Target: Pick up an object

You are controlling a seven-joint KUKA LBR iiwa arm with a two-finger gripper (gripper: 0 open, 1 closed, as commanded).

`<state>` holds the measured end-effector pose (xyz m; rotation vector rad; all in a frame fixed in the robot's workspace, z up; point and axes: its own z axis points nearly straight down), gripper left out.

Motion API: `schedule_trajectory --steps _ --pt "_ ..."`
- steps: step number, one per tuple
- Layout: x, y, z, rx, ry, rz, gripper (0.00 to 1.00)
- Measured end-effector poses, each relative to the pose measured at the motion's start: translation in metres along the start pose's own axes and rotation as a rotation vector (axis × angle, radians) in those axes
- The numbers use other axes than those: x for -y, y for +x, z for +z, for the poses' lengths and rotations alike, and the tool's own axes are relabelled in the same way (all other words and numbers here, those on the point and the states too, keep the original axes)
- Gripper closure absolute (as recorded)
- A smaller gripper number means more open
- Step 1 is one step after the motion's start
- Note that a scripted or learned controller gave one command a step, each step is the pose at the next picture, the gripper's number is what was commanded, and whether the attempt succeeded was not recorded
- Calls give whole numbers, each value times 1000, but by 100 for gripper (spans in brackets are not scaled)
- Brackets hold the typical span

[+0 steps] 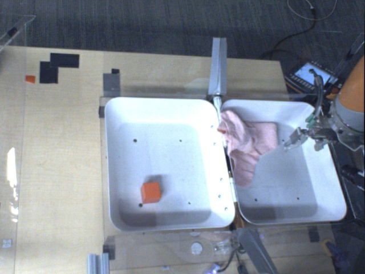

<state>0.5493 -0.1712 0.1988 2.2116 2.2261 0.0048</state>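
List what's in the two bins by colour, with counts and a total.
Orange: 1, a small block in the left bin
Pink: 1, a crumpled cloth in the right bin, draped against the divider side
Total: 2

Both bins, left bin (120,153) and right bin (319,198), look like smooth white plastic, slight sheen. Pink cloth (246,142) soft, crumpled, matt. Orange block (151,192) matt, material unclear. Bench (57,153) pale wood-look, smooth. Upright bar (218,67) at upper centre: dull grey metal. Floor (142,10) dark, rough carpet-like.
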Motion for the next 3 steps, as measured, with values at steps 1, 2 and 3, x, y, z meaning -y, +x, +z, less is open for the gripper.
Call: schedule_trajectory --steps 1,2,3 --pt "-60 61 105 1 -11 -92 0" --pt "-63 63 92 1 -19 -95 100" --pt "-107 63 10 2 -6 -209 100"
